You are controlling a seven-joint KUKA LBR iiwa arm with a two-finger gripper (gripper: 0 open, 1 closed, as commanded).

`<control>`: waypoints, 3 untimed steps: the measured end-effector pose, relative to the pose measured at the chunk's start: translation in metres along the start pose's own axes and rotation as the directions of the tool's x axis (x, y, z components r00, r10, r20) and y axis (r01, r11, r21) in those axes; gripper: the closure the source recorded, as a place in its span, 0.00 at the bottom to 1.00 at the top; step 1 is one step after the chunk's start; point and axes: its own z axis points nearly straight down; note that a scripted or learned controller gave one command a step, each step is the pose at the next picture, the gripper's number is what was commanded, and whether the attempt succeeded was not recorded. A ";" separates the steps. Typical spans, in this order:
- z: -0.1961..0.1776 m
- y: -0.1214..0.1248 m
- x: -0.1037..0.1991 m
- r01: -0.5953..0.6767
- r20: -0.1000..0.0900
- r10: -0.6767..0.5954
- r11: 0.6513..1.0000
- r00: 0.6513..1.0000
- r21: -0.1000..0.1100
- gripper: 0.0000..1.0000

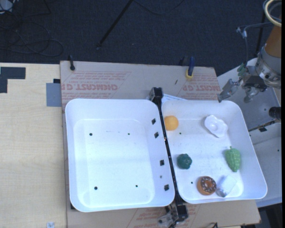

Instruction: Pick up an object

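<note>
Nothing picked yet. Hand [233,90] above far right bin [256,175] corner, fingers apart, carrying nothing. Small orange ball [171,123], dark green lump [184,161], brown doughnut [207,185] lying inside, untouched. Descent and grasp remaining.

My desk [23,141] was pale wood; a printed cardboard sheet [128,82] lay on it, clamped at its far edge [190,69]. Two white bins rested on the sheet side by side, left [76,113] touching right [249,137].
</note>
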 end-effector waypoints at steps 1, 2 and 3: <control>0.133 -0.009 0.054 0.003 -0.005 -0.003 1.000 1.000 0.012 0.00; 0.125 -0.007 0.051 0.001 -0.001 -0.001 1.000 1.000 0.002 0.00; 0.115 -0.007 0.051 0.002 -0.001 -0.002 1.000 1.000 0.003 1.00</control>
